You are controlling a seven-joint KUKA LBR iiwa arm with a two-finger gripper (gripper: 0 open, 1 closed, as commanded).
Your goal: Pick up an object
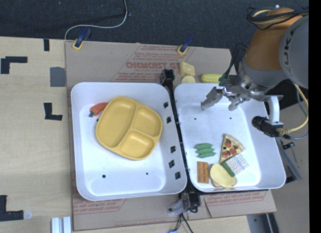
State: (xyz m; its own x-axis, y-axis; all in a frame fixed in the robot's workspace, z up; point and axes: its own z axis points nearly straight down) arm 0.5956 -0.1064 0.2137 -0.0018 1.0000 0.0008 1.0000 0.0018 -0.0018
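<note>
My gripper (221, 101) hangs over the far part of the right bin (193, 127), open, with nothing between its fingers. Toy food lies in that bin's near half: a green pea pod (204, 150), a pizza slice (230, 148), a brown wafer (202, 172), a pale yellow round piece (222, 175) and a small patterned packet (238, 164). All of these are well in front of the gripper, toward the near edge.
The left bin (90, 174) holds a yellow divided plate (129, 127) with an orange carrot (98, 108) tucked behind its far left edge. Beyond the right bin's far rim lie a pale yellow block (187, 69), a small round piece (188, 80) and a corn cob (211, 78).
</note>
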